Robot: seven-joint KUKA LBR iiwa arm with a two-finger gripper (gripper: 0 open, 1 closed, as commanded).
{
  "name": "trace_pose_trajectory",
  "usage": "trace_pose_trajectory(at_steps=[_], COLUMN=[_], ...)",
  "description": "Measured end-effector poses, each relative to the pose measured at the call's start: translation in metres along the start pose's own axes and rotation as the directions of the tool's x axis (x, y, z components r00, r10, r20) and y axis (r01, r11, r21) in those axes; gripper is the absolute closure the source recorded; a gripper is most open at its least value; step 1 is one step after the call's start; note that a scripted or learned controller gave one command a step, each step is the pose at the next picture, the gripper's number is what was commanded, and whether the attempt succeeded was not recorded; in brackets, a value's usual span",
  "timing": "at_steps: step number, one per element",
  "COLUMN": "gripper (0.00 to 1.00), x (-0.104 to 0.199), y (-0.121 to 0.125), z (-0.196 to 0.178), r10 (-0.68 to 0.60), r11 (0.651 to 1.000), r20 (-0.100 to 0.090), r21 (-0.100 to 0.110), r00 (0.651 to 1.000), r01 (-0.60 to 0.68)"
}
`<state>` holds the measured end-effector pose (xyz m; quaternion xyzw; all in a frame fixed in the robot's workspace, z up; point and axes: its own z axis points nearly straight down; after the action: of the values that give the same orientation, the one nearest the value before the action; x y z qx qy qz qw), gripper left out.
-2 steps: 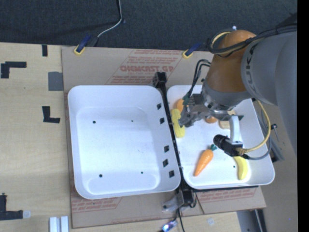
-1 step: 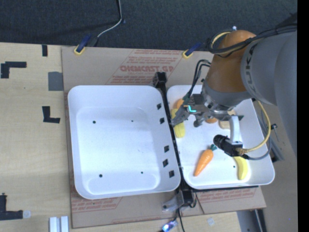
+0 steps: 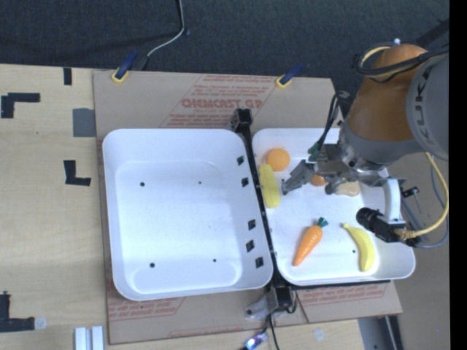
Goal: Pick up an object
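The right bin (image 3: 332, 268) holds several toy foods. An orange ball (image 3: 277, 157) lies near its far left corner, with a yellow corn cob (image 3: 268, 187) just in front of it along the left wall. A carrot (image 3: 308, 243) and a banana (image 3: 363, 247) lie toward the near side. My gripper (image 3: 312, 182) hangs low over the middle of this bin, open, its fingers (image 3: 294, 178) spread apart. A small orange piece (image 3: 318, 180) shows in the gap between them, and a beige piece (image 3: 351, 189) sits just to the right.
The left bin (image 3: 117, 195) stands beside the right one, the two sharing a black-clipped divider (image 3: 252, 195). Both rest on a cardboard sheet (image 3: 190, 97). The arm's orange band (image 3: 390, 86) and cables (image 3: 430, 217) loom over the right bin's far right side.
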<state>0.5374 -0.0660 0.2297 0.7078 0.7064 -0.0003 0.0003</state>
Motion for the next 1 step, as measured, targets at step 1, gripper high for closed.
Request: trace_pose_trajectory(at_steps=[1], gripper=[0.00], x=[-0.0520], y=[-0.0570], z=[0.0159], r10=[0.005], r11=[1.000], r20=[0.000], r21=[0.006], r00=[1.000], r01=[-0.005])
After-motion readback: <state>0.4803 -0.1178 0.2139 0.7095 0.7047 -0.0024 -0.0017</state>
